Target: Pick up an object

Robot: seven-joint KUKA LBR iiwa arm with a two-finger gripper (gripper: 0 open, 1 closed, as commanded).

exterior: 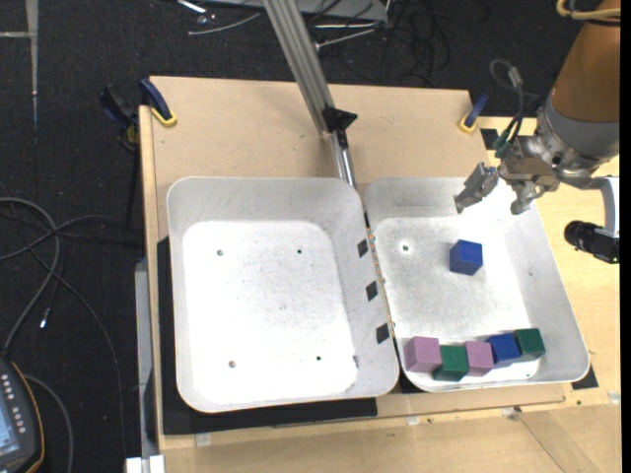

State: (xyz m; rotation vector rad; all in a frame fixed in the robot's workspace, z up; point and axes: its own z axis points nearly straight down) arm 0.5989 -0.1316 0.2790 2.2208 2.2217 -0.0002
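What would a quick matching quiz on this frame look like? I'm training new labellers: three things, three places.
Things:
1. lone blue cube
2. row of cubes
3. gripper

Places:
A. along the right bin's near rim
B. above the right bin's far edge
C. alone in the middle of the right bin

Pairs: 1-C, 2-A, 3-B

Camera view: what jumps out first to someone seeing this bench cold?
The lone blue cube sits apart in the middle of the right bin, with the open tool hanging above that bin's far edge. Next, a row of five cubes, pink, green and blue, lines its near wall.
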